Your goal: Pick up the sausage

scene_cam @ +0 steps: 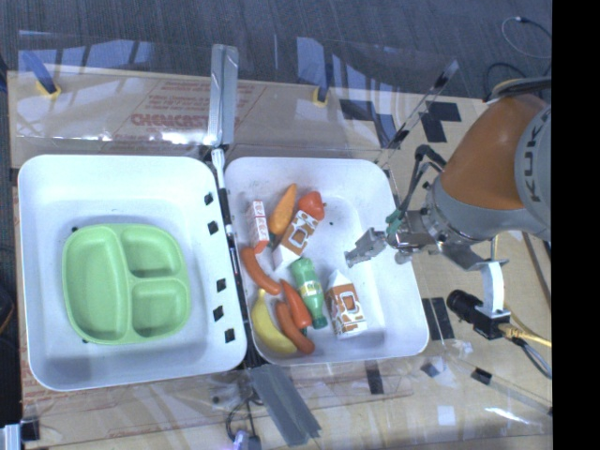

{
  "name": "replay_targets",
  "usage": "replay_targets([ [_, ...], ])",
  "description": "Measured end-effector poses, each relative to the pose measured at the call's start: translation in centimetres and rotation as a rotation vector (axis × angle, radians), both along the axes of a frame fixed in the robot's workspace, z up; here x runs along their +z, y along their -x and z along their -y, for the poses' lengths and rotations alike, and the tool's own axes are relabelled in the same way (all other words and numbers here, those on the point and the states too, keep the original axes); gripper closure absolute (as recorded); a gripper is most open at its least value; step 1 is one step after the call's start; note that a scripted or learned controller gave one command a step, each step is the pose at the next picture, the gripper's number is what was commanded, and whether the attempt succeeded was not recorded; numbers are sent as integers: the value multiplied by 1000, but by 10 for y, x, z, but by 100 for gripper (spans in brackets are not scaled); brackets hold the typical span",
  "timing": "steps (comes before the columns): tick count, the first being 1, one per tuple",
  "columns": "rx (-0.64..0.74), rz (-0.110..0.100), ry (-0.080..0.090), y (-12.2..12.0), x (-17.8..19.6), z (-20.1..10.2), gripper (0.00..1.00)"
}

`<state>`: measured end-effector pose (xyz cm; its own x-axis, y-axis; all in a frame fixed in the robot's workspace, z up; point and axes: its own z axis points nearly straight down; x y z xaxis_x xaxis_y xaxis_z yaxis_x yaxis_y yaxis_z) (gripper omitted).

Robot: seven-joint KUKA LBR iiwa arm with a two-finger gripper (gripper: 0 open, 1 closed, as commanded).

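While the sausage (260, 269) lies beside the banana (269, 331), the hand (364, 248) hovers nearby, grip unclear.

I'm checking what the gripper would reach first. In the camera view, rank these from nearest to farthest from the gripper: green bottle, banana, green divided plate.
From the gripper, over the right bin:
1. Green bottle, mid right bin, down-left of the gripper.
2. Banana, near the right bin's lower-left corner.
3. Green divided plate, in the left bin.

Two bins (47, 186), one tray (126, 283), two cartons (346, 310)
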<state>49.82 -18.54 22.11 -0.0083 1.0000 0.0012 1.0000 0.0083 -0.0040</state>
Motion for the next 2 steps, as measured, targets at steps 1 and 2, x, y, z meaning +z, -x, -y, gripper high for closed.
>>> replay_targets([
  [1, 267, 3, 1, -82, -42, -59, 0],
  [2, 274, 26, 9, -78, -107, -80, 0],
])
